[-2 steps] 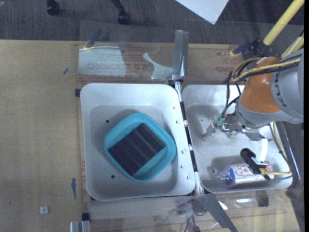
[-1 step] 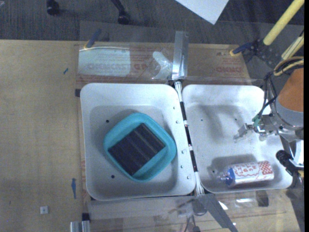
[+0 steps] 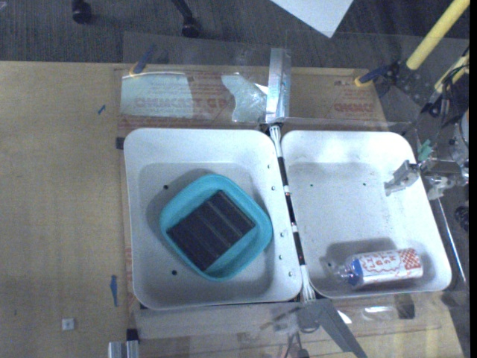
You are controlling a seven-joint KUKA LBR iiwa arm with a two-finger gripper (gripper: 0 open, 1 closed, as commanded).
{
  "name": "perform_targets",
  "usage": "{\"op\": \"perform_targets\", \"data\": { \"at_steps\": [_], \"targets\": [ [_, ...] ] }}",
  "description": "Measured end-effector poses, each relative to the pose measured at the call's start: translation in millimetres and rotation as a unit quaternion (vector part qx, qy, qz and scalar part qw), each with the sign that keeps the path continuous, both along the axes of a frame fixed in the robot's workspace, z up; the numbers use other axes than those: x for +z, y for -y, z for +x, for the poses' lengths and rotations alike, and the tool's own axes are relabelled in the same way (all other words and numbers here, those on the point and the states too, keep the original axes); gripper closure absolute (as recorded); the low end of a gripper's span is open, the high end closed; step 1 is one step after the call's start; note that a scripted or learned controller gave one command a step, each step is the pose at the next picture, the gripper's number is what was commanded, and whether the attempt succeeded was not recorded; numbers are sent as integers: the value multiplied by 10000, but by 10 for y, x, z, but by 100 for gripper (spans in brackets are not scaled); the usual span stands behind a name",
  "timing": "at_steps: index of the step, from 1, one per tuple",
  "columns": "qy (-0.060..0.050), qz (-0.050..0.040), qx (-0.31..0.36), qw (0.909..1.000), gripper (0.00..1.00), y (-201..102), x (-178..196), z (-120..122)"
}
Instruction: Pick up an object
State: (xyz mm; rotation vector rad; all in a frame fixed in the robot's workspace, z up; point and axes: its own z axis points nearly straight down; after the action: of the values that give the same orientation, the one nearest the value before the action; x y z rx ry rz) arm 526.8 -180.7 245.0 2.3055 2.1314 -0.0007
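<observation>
1. The tube, white with a red pattern and a clear cap end, lies on its side along the near edge of the right bin, close to its near right corner; its print is too small to read.
2. The claw hangs over the right bin's right edge, well apart from the tube; whether it is open cannot be told.
3. A teal square container with a dark ribbed inset sits in the left bin.
4. Red lettering on the tabletop behind the bins is blurred.
</observation>
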Motion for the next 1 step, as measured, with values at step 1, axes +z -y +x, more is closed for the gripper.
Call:
{"op": "perform_targets", "data": {
  "at_steps": [1],
  "targets": [
    [-15,9,-239,9997,0,-797,-703,-466]
  ]
}}
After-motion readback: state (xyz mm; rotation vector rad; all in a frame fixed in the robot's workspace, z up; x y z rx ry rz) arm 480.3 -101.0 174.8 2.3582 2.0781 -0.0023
